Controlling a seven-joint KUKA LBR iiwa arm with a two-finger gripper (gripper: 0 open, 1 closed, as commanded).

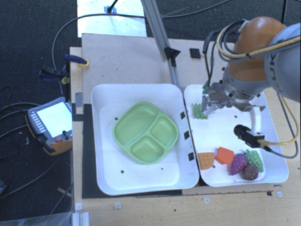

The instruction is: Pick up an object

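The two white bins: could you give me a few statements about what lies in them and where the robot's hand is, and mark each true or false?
1. A green divided plate lies in the left bin. True.
2. The hand is over the left bin. False: it is over the right bin, near its upper left corner.
3. A small green item lies just beside the hand. True.
4. The purple grapes sit on the green plate. False: they lie at the near edge of the right bin.
5. An orange block lies in the right bin. True.
6. The plate is round. False: it is roughly square with three compartments.
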